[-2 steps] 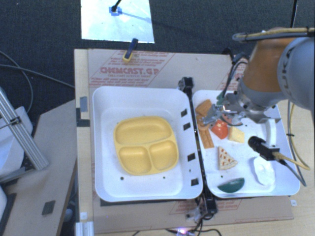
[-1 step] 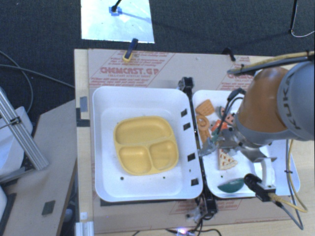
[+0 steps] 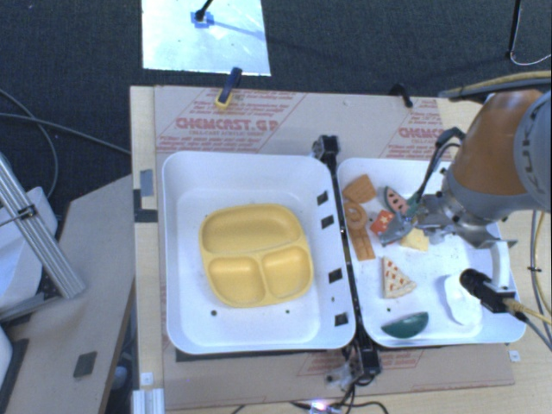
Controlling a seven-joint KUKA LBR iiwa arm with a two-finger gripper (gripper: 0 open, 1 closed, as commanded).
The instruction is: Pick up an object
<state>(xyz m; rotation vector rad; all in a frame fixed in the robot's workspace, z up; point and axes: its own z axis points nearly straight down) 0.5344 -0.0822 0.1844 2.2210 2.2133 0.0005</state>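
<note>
Toy food pieces lay scattered in the right bin (image 3: 483, 330) — a pizza slice (image 3: 395, 278), a red piece (image 3: 382, 223), a tan cracker (image 3: 360, 188), a green piece (image 3: 405, 323). Gripper (image 3: 402, 223) sat low beside the red piece; finger state could not be told. Left bin (image 3: 185, 317) held a yellow divided tray (image 3: 255, 254). Board (image 3: 285, 115) under the bins read "CHEMCAST GP" in red — repeated, partly covered.

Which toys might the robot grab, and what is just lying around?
For the job:
pizza slice
green piece
cheese wedge
orange cracker
gripper

Just lying about:
yellow divided tray
blue and yellow clamp
</note>
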